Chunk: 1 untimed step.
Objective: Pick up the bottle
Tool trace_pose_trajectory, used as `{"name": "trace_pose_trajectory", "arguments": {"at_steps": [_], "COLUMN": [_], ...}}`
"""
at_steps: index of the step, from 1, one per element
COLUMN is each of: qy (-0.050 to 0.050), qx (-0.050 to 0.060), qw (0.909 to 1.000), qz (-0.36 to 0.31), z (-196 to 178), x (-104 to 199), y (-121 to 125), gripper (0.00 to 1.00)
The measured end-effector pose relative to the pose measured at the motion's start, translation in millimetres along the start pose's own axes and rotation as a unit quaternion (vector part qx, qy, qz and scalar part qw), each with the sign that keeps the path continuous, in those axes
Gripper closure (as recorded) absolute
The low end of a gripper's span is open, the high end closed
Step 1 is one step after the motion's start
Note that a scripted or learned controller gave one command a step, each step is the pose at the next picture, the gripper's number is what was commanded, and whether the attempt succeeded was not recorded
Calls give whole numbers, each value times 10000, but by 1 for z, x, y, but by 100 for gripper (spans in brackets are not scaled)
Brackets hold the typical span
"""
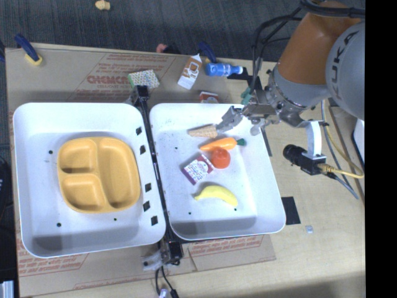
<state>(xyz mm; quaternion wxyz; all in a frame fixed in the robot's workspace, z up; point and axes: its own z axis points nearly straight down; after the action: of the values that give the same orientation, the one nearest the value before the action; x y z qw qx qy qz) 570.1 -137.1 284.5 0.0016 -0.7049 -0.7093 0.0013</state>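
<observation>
Small blue bottle (223, 70) with a white cap, on its side on the cardboard beyond the right bin (267, 191).

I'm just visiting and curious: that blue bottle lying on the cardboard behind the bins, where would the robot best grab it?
Probably across the middle of its body. The bottle lies on its side, long axis roughly left to right, pale cap end pointing right, outside the right bin. Coming straight down with the fingers closing across the narrow width looks best. The carton sits close on its left, so the end effector should keep toward mid-body.

Two white bins (25, 166), one yellow divided plate (98, 171), one banana (216, 195), one carrot (218, 144), one blue bottle (222, 70)
</observation>
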Motion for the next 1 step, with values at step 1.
{"name": "trace_pose_trajectory", "arguments": {"at_steps": [1], "qy": [4], "qx": [14], "qw": [9966], "qz": [822], "z": [119], "x": [8], "y": [59], "gripper": [0]}}
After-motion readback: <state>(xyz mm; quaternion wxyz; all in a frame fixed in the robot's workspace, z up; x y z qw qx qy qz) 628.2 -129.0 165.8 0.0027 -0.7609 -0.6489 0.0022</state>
